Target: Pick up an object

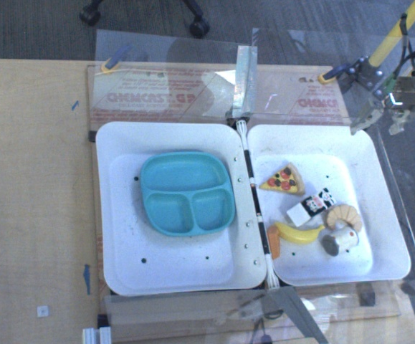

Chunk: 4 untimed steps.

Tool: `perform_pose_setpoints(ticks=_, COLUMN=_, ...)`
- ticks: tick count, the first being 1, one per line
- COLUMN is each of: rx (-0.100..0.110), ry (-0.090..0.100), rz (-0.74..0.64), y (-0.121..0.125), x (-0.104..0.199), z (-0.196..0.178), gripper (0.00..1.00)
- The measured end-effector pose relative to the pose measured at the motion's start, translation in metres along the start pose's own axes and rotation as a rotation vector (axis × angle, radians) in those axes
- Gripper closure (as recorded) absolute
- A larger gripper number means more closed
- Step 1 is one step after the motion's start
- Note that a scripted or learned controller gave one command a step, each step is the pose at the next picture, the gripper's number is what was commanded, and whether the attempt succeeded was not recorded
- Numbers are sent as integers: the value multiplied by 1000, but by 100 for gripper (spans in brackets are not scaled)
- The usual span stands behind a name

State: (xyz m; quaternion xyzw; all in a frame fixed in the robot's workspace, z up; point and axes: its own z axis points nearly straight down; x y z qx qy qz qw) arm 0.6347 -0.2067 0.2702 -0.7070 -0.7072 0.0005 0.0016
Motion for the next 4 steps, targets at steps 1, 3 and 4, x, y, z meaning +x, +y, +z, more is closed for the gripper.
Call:
perform_pose_setpoints(ticks=1, rx=7, ry=13, rz=-7, y=-93, x=-9, z=169, gripper=0)
perform_pose_setpoints(ticks=3, rx=-16, ry=9, rz=-11, y=-134, x=-2, z=175, gripper=100)
perform_pose_setpoints(ticks=4, rx=-2, ry=-2, rz=-3, y=-72, x=51, z=54, gripper=100)
